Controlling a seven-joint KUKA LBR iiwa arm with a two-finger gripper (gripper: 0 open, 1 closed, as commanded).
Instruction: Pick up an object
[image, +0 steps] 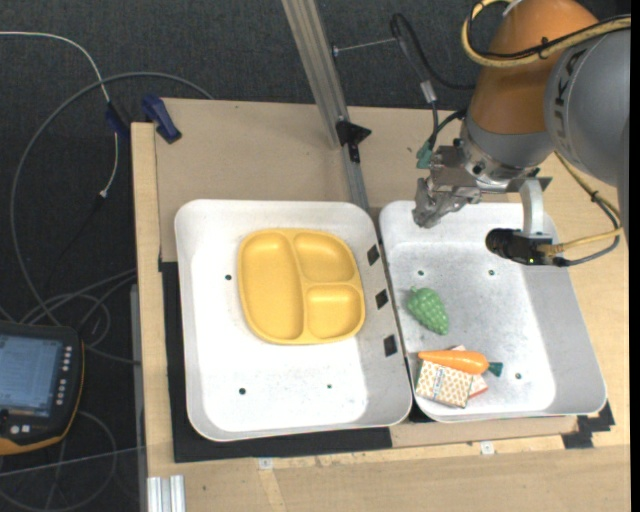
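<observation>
Green bumpy grape bunch (428, 309) is lying mid right bin (540, 330), long axis slanting toward the near-right. Jaws are hanging over the bin's far-left corner, so grapes are sitting toward the near side of them. Orange carrot (455, 361) and patterned box (444, 384) are crowding the near edge. Yellow divided tray (300, 286) is occupying the left bin (205, 330).

Tan bench (270, 150) carries 2 shallow white bins side by side on a black mat (180, 400). Left bin (290, 395) sits at centre, right bin (540, 330) at 3 o'clock, edges touching. Blue clamp (160, 118) on bench corner at 11 o'clock. Metal post (325, 90) at 12.
</observation>
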